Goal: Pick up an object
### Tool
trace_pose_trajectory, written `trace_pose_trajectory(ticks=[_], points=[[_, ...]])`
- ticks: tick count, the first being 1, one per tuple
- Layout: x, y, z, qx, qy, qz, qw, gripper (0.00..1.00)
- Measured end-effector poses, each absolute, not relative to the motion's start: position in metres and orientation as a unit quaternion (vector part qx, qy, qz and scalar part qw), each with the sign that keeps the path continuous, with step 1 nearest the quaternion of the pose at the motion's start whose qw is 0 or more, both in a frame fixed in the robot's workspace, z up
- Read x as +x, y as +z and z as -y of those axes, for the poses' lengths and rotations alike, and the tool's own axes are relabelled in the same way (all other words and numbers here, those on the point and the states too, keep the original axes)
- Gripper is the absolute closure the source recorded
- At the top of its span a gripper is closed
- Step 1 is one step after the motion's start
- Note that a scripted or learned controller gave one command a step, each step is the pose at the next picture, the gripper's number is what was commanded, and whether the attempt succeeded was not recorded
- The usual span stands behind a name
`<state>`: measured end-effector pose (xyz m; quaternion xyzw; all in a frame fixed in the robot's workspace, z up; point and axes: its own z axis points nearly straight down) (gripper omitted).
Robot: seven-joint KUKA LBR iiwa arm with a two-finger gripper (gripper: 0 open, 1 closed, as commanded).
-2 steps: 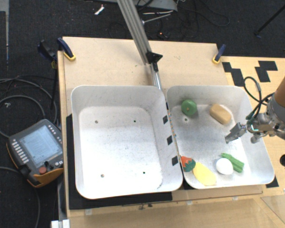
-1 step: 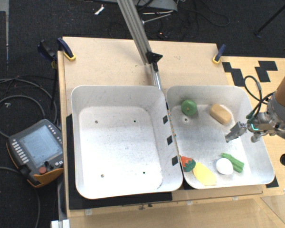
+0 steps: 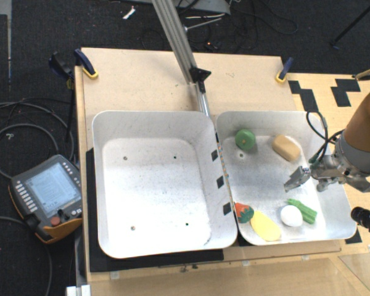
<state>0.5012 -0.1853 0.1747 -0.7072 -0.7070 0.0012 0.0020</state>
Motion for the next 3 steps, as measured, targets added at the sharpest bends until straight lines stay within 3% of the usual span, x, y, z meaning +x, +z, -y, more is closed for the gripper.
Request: trace_pose_trajectory(ticks=[1,2,3], points=[[0.502,0.113,0.178,-0.707,0.0014,0.707,0.003,0.00],[0.502,0.095,0.177,-0.707,0.0002,0.707,0.001,0.00],[0.503,0.106,0.177,-0.707,-0.0009,0.707,-0.001,1.00]])
